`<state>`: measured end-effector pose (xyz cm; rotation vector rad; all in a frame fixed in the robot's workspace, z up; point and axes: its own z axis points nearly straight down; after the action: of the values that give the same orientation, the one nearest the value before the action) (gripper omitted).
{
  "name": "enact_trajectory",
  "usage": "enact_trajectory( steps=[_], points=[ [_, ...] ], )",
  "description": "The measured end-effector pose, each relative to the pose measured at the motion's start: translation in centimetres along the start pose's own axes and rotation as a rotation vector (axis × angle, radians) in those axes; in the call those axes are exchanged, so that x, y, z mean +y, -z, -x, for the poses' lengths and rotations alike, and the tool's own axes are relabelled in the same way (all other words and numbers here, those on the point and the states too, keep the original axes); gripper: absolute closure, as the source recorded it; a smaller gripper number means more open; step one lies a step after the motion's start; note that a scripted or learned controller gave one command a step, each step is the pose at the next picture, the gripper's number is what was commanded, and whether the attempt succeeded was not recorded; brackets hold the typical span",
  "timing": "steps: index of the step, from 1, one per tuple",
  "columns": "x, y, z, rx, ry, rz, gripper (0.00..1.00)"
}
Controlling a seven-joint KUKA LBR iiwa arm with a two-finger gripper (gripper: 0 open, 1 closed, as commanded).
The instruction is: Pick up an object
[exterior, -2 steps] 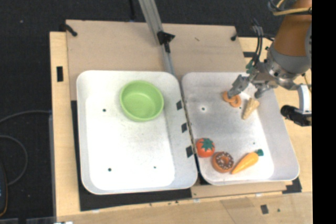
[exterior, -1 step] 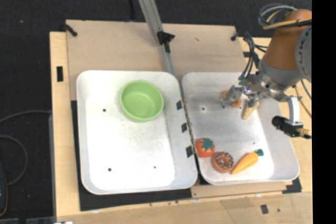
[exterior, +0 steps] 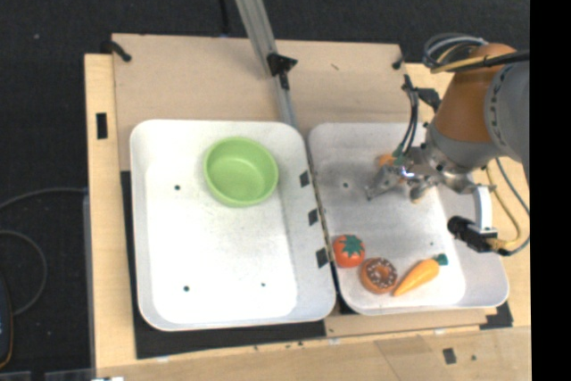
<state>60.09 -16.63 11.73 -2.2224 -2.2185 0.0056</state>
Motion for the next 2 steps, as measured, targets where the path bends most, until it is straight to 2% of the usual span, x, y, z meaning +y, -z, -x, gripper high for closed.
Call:
enact_trajectory(
  steps=[1, 2],
  points=[
    [0.2, 1.4, 0.1, 0.0, -0.005, 0.009, 1.0],
    [0.7, 5.9, 0.0, 0.0, 0.004, 0.01, 1.0]
  ],
)
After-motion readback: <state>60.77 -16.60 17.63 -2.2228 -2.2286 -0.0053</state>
